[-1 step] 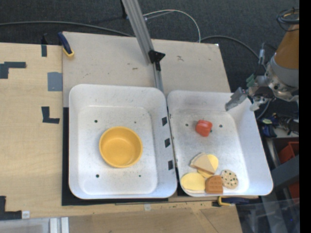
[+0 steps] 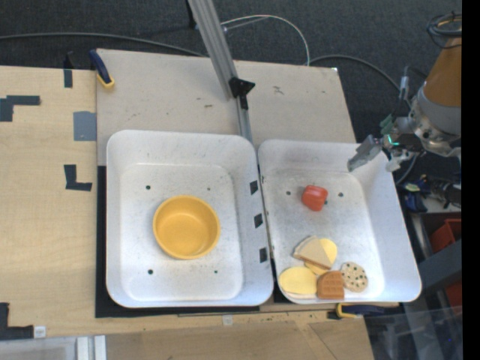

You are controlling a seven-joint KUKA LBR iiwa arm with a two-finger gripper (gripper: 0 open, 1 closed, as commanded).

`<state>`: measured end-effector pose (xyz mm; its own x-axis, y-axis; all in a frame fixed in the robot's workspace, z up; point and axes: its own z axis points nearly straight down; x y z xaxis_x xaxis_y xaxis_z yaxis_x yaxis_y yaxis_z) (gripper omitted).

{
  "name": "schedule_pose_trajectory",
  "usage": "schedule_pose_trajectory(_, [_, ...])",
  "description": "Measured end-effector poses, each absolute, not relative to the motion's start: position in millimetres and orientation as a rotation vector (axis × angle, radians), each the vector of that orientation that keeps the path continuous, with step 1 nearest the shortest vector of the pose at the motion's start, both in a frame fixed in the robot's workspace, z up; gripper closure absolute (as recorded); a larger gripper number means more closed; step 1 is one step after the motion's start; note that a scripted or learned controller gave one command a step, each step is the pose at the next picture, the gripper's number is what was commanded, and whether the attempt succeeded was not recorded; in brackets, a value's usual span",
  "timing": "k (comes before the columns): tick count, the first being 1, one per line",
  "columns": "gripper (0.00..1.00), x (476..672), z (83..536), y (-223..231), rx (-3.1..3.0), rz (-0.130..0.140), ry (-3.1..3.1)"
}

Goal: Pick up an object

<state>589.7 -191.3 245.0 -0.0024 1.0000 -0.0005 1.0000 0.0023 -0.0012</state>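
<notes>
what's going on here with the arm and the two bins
A grey robot arm with an orange band reaches in from the right, its gripper over the upper right edge of the right bin. It holds nothing. That bin contains a small red object near the middle and a cluster of toy food pieces at the front. The left bin holds a yellow bowl.
</notes>
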Motion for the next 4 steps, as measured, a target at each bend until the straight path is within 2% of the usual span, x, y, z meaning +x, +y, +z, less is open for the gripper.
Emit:
schedule_pose_trajectory(2, [0.00,584.1,125.4,-200.5,-2.215,0.008,-2.218])
schedule_pose_trajectory(3, [0.00,584.0,86.9,-199.7,-2.219,0.003,-2.224])
schedule_pose_trajectory(4, [1.00,584.3,98.5,-199.3,-2.218,0.002,-2.224])
